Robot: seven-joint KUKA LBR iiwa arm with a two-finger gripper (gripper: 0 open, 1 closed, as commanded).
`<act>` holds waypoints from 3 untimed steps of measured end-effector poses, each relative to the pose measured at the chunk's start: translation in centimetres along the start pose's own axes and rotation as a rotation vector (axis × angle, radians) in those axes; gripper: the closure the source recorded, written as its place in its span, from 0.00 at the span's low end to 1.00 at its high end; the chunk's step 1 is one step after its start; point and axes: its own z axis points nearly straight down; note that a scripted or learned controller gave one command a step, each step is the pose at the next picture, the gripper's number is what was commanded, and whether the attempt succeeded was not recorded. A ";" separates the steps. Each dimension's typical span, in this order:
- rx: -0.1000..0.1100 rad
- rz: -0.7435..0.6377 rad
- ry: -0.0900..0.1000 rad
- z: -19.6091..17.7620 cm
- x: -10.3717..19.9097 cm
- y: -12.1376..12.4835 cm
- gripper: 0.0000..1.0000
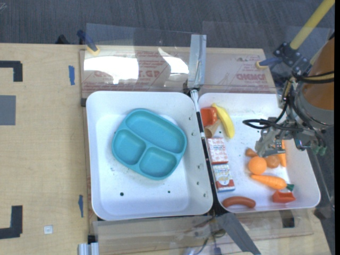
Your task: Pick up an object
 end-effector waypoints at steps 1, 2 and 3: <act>-0.002 -0.052 0.024 11.1 2.3 -13.4 1.00; 0.000 0.196 0.010 11.0 -4.1 -8.6 1.00; 0.001 0.199 0.010 10.9 -4.1 -8.7 0.00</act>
